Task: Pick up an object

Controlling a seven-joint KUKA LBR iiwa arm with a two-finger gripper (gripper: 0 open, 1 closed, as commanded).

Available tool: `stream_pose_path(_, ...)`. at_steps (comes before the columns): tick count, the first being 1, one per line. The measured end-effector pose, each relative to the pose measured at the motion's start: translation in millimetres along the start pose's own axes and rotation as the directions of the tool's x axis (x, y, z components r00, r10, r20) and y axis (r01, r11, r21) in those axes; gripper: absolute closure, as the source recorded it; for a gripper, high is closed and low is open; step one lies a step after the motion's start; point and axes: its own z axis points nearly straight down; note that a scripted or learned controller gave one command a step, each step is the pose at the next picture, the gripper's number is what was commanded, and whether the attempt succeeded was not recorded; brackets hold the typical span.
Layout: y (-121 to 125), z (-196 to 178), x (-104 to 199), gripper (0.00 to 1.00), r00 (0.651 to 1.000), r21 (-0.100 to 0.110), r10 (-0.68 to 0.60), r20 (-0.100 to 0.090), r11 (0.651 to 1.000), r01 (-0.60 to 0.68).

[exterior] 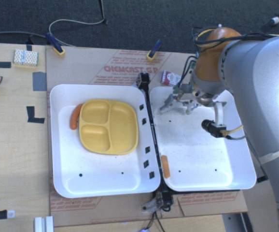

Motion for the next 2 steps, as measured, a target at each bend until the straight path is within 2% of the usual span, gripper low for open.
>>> stream_pose_path(1, -11.9, 18.7, -0.5, 0.0, 1.0, 0.0, 0.003, 0.001, 1.0, -0.003)
stream_pose_path(2, -11.7, 9.0, -0.2, 1.0, 1.0, 0.0, 0.002, 0.001, 1.0, -0.002)
